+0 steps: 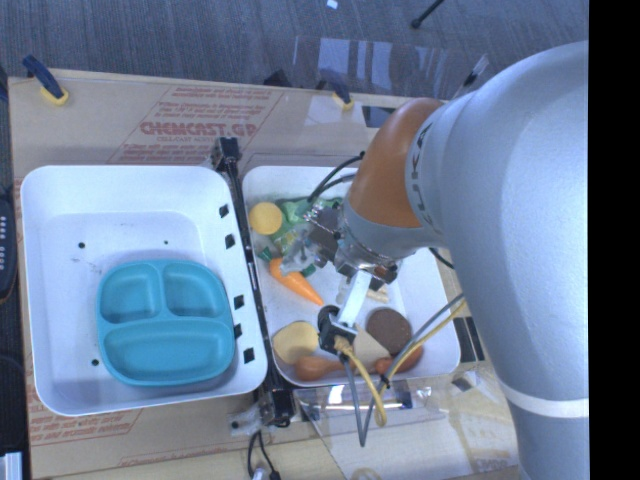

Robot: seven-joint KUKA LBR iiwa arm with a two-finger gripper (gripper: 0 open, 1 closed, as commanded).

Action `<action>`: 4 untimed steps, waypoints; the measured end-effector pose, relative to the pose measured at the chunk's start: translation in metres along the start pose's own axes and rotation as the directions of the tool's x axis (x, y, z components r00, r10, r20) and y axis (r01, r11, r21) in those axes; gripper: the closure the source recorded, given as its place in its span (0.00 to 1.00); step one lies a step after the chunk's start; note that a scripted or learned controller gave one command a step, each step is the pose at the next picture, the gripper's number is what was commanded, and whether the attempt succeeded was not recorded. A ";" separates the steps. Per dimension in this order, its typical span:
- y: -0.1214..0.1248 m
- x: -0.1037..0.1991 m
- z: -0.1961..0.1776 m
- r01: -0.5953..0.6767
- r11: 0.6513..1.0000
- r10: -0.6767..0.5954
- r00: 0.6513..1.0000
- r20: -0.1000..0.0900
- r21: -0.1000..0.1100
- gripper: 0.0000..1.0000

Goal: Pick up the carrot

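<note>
Carrot (297, 284) lies in rt bin (430, 286), end effector (303, 253) just beside it; grip state can't tell.

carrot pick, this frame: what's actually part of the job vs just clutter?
Job:
carrot, in the right bin
gripper, close by the carrot

Lying about:
yellow round fruit
green item
brown disc
sausage
blue divided plate, in the left bin
</note>
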State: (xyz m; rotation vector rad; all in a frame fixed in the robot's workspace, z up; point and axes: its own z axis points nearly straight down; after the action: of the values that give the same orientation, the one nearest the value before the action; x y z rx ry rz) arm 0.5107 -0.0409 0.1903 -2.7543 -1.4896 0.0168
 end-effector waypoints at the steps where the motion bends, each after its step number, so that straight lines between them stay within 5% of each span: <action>1: 0.055 -0.024 0.100 -0.310 0.951 0.310 0.951 -0.003 -0.001 0.00; 2: 0.054 -0.022 0.090 -0.298 0.955 0.298 0.955 -0.003 0.008 1.00; 3: 0.053 -0.022 0.081 -0.286 0.958 0.286 0.958 0.000 0.017 1.00; 4: 0.016 -0.052 0.100 -0.247 0.969 0.247 0.969 -0.004 0.001 1.00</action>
State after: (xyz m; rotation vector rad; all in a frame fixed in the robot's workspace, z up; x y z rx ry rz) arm 0.4937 -0.0931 0.0908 -2.9168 -1.1351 0.0133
